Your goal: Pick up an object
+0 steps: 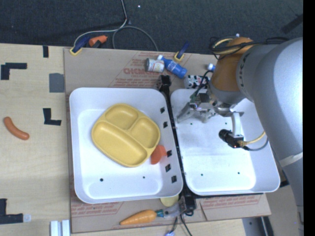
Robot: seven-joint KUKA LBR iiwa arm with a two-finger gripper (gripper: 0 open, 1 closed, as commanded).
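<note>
Nothing lifted so far. Gripper (189, 113) low in right bin (221, 181), fingers spread, clamped on nothing. Yellow plate (125, 134) and orange piece (157, 155) waiting in left bin (118, 188).

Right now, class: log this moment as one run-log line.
arm: over right bin | gripper: low at bin's upper left, nothing seen held | left bin: yellow tray, orange piece | pick: not done
</note>
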